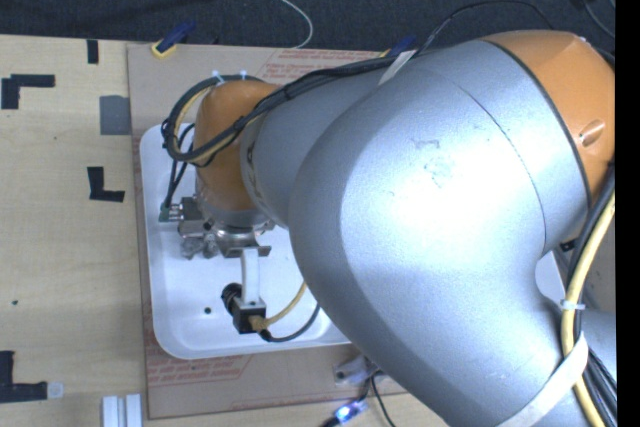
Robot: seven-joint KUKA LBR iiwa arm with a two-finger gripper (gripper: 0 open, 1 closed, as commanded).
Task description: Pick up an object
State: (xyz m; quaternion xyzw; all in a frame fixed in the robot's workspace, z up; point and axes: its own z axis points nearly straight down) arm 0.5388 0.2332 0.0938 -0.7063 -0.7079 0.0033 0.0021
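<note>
Claw (208,243) is low in the bin (170,320), near its left wall. Spread or pressed together: can't tell. Object probably sits under the claw, hidden by the arm (430,205). Weight, stiffness, grip spot: can't judge.

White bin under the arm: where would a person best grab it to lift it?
Probably the white bin is best gripped by its rim on the view's left, coming from that side: that shallow edge lies exposed, while the arm covers its right side.
</note>
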